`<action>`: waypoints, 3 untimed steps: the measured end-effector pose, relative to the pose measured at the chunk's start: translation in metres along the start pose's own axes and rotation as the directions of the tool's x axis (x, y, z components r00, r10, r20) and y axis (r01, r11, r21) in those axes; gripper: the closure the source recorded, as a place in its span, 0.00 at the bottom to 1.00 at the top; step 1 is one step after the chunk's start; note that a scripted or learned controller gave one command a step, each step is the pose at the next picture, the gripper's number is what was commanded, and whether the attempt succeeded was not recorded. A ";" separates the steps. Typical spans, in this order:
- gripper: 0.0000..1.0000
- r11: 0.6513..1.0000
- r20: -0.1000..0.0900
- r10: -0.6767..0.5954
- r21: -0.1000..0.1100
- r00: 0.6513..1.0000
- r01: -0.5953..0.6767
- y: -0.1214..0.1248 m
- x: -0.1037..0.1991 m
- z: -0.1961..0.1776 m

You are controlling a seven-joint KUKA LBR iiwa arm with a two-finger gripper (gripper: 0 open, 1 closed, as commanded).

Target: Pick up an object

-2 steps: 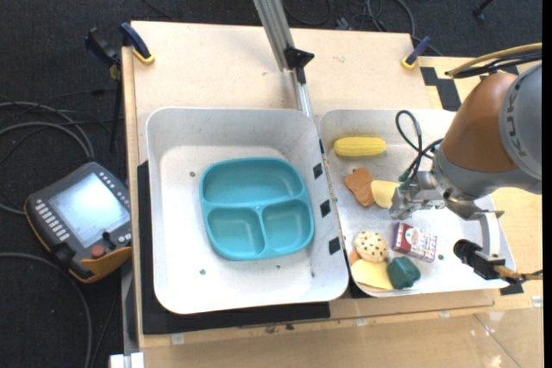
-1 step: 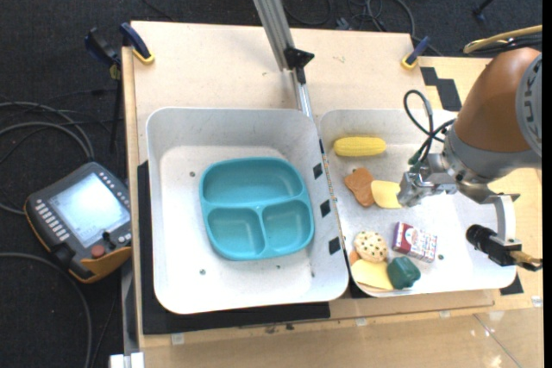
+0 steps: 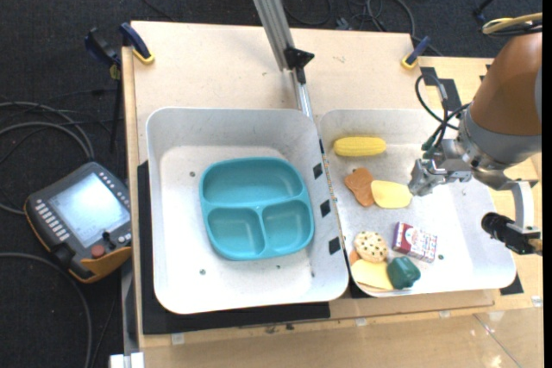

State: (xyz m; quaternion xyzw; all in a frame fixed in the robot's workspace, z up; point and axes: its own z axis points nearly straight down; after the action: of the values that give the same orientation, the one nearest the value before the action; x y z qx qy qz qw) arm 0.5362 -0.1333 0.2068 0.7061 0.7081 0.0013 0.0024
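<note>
Claw (image 3: 420, 183): hung low in right bin (image 3: 483, 258), just beside yellow piece (image 3: 392, 195); grip state could not be told. Teal tray (image 3: 256, 208): lay in left bin (image 3: 172, 185).

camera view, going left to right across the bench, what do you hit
teal divided plate → orange piece → pink and white carton → hand

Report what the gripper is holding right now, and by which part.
Cannot be told. The gripper sits low in the right bin, right beside the yellow chip-shaped piece, but the view does not show anything between its fingers.
</note>
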 end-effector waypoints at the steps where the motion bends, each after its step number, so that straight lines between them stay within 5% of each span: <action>1: 1.00 1.000 0.000 -0.001 -0.001 1.000 0.001 -0.002 0.004 -0.044; 3: 1.00 1.000 -0.004 -0.004 0.007 1.000 0.004 0.003 0.106 -0.021</action>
State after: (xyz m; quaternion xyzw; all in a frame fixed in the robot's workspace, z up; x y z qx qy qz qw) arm 0.5389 -0.0269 0.2277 0.7046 0.7096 0.0001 -0.0013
